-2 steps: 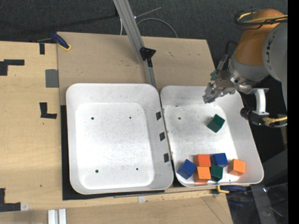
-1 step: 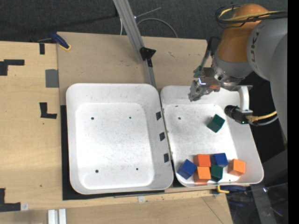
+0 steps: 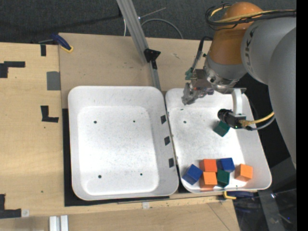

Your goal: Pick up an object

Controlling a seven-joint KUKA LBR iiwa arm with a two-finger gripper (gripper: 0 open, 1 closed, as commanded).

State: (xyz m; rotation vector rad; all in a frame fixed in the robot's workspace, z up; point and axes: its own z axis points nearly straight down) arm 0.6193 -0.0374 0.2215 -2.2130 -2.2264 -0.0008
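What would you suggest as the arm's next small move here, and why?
Probably shift the gripper toward the lone green block in the right bin. The gripper sits near the bin's far edge with nothing visibly between its fingers, and that block lies apart from the clustered ones.

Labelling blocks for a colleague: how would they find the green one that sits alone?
Look in the right bin, the one holding the blocks. The lone green block lies mid-bin, tilted, well above the clustered blocks at the near edge.
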